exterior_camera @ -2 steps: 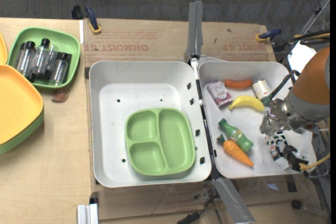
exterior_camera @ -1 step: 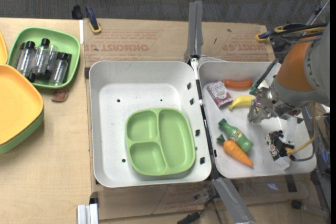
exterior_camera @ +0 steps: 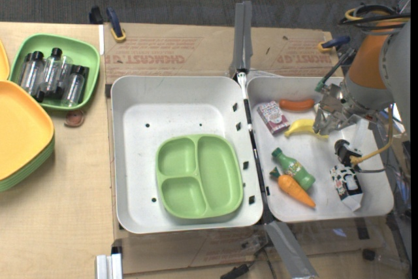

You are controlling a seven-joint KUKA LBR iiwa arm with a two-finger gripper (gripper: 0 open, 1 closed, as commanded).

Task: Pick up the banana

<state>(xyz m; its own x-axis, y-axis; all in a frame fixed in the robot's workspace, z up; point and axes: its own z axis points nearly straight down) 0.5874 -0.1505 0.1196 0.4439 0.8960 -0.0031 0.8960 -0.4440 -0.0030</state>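
Note:
The yellow banana (exterior_camera: 299, 128) lies in the right bin (exterior_camera: 375, 202), near the bin's back and roughly mid-width, its length running left to right. My gripper (exterior_camera: 322, 125) hangs down over the banana's right end, touching it or very close to it. The grey wrist and orange band rise behind it to the right. The gripper body hides the banana's right tip.
Around the banana lie a red sausage (exterior_camera: 296, 103), a pink packet (exterior_camera: 272, 115), a green bottle (exterior_camera: 294, 168), a carrot (exterior_camera: 297, 191) and a small milk carton (exterior_camera: 345, 183). The left bin (exterior_camera: 130, 140) holds a green divided plate (exterior_camera: 199, 176). A green tray of bottles (exterior_camera: 55, 72) and yellow plates (exterior_camera: 19, 134) sit far left.

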